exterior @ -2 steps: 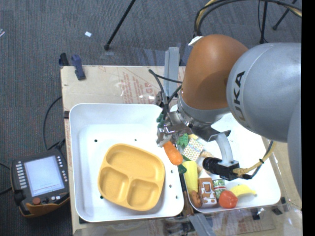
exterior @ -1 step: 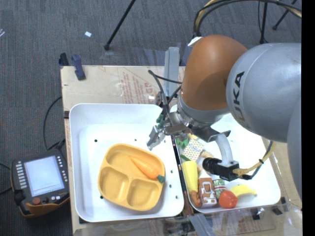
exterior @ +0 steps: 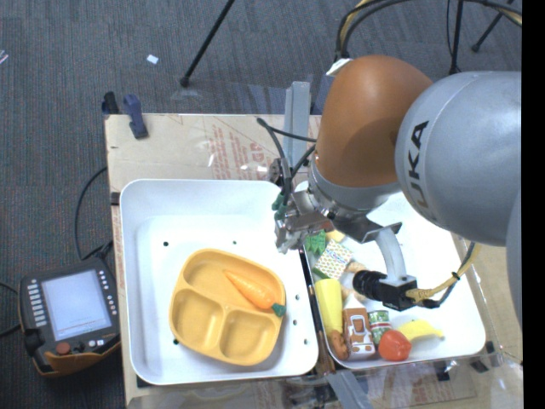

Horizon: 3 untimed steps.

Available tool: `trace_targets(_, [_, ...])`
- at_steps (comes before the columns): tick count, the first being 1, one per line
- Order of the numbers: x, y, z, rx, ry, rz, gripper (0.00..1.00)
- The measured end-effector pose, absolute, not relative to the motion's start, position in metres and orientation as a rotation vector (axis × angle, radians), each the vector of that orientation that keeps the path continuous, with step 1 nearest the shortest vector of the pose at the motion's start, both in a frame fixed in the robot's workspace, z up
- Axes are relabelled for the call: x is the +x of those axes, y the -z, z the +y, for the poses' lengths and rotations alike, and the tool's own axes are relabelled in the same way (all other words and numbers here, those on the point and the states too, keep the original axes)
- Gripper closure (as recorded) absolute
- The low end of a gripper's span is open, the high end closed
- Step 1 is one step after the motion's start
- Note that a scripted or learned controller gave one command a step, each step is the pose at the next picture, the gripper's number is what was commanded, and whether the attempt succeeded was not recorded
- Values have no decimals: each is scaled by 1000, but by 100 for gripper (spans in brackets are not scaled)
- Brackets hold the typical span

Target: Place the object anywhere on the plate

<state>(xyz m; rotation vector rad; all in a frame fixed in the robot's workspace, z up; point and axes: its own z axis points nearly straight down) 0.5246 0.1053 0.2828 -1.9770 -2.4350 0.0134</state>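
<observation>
A yellow plate (exterior: 204, 326) with three compartments lies in the left bin (exterior: 149, 228), toward its front right. An orange toy carrot (exterior: 252, 289) with a green stem end lies across the plate's upper right compartment. My gripper (exterior: 290, 226) hangs over the divide between the two bins, just above and to the right of the plate's far corner, apart from the carrot. The big orange and grey wrist above hides much of it.
The right bin (exterior: 464, 335) holds a crowd of toy foods: a yellow corn cob (exterior: 329, 299), a red tomato (exterior: 393, 345), a banana (exterior: 423, 331), a green piece (exterior: 317, 244) and small boxes. A teach pendant (exterior: 72, 313) sits left of the bench.
</observation>
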Motion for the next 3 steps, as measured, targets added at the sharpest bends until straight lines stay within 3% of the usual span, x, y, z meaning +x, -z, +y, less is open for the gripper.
trace_targets(1, [524,-282,106,-1973,-15,-2437,0])
trace_targets(2, [524,-290,106,-1969,-21,-2438,100])
trace_targets(3, [553,-258,166,-2532,-15,-1855,100])
